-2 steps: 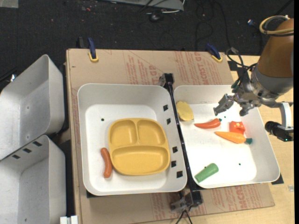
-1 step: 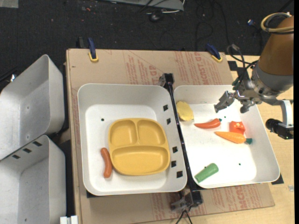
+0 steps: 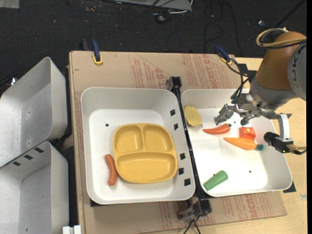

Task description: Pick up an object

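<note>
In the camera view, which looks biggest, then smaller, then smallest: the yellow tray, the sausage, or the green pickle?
1. Yellow tray, by far the biggest.
2. Sausage and green pickle look about alike, so I won't rank them.

1. One fixed camera looks down at a slant on the bench (image 3: 146, 65) from above its near edge.
2. It stands far enough back that both white bins fit: the left bin (image 3: 92, 130) sits mid-frame, the right bin (image 3: 273, 172) just beside it.
3. Dark floor lies beyond the bench, at the top.
4. The arm (image 3: 280, 69) enters over the right bin from the right.
</note>
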`<action>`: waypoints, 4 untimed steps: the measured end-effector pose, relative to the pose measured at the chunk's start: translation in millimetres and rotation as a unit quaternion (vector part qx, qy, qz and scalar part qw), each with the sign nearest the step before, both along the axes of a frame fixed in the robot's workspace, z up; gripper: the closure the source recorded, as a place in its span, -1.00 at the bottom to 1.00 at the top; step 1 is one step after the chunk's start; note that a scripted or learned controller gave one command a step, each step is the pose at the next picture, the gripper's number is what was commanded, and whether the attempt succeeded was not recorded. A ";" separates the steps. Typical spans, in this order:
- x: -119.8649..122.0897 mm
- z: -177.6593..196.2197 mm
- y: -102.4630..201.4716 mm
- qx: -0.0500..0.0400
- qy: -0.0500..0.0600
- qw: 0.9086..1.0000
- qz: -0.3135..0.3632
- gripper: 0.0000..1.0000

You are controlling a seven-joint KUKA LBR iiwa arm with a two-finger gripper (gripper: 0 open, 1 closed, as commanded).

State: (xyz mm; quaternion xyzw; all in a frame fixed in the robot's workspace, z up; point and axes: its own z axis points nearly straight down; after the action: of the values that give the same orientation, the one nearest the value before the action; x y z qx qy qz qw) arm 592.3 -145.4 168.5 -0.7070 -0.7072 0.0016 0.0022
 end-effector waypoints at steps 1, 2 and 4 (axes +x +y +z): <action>6.0 -49.5 7.2 0.000 -0.001 1.000 0.001 -1.00; 5.6 -77.7 7.8 0.000 -0.001 1.000 0.000 -1.00; 11.9 -3.0 11.8 -0.001 -0.006 1.000 0.001 1.00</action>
State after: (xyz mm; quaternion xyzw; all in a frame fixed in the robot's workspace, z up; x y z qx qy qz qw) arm 604.2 -133.6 165.5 -0.7060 -0.7082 -0.0019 -0.0031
